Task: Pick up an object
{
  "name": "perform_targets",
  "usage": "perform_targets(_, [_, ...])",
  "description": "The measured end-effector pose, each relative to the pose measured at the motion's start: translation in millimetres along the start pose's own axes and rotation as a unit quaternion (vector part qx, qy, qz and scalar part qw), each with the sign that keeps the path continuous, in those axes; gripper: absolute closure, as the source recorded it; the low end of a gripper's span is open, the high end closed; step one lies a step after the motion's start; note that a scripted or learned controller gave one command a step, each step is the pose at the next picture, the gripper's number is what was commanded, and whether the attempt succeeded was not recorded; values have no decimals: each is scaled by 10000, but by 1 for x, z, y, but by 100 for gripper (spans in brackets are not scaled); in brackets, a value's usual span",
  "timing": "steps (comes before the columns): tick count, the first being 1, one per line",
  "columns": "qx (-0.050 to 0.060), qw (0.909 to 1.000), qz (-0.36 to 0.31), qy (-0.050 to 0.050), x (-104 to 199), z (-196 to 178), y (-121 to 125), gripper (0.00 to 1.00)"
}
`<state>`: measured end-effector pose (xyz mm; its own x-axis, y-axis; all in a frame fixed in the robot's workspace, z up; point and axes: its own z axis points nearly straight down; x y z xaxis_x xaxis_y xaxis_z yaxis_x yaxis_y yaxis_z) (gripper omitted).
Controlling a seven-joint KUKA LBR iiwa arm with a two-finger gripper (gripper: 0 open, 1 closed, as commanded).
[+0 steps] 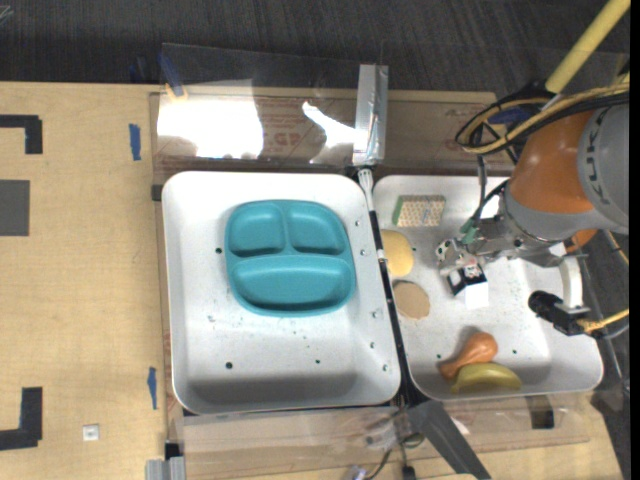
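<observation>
Grey arm (560, 193) over right bin (520, 363), jaws (462, 268) too blurred to tell their state

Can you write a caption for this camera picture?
Robot gripper hovers over the right bin of small toys; a teal divided plate fills the left bin.

A tan bench (70, 298) bears two white bins (190, 298) (520, 358) side by side.

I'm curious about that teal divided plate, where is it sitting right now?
In the camera view the teal divided plate lies flat in the left white bin, toward its upper middle, across the divider from the tan round pieces in the right bin.
</observation>
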<state>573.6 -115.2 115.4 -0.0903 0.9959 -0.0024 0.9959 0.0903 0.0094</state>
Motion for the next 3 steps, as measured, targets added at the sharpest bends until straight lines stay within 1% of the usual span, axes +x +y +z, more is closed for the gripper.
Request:
perform_targets(1, [36,9995,324,20,55,-71,-55,100])
perform_targets(2, [42,9995,324,20,55,-80,-55,100])
perform_targets(3, [66,9981,619,14,38,-69,-89,100])
